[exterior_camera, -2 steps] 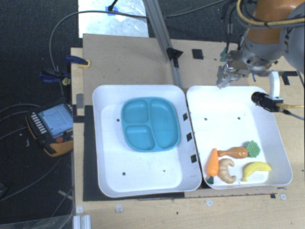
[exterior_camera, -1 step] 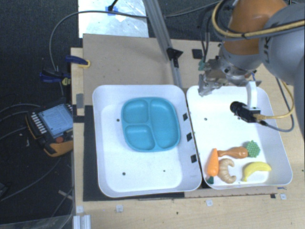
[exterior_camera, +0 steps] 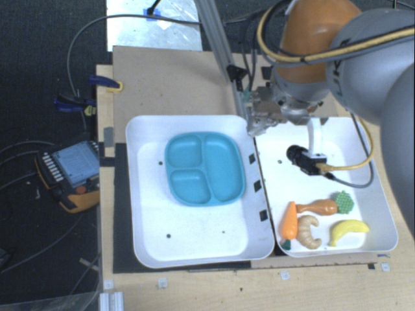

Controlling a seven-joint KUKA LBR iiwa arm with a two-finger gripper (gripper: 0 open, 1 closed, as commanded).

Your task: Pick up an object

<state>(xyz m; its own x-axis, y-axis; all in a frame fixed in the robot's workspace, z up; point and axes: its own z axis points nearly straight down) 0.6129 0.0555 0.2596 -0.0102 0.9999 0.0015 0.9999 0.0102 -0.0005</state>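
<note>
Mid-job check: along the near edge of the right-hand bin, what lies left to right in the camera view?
Carrot → croissant → banana

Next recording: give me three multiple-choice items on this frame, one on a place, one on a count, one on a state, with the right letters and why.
1. Where does the blue three-compartment plastic plate lie?
A. left white bin
B. right white bin
C. brown board
2. How many yellow toy bananas lie in the right bin?
A. none
B. one
C. three
3. The orange toy carrot is:
A. hanging from the tool
B. lying in the bin
C. on the plate

A, the left bin's floor surrounds it; B, a single one lies near the front corner; B, it rests among the toys.
</note>
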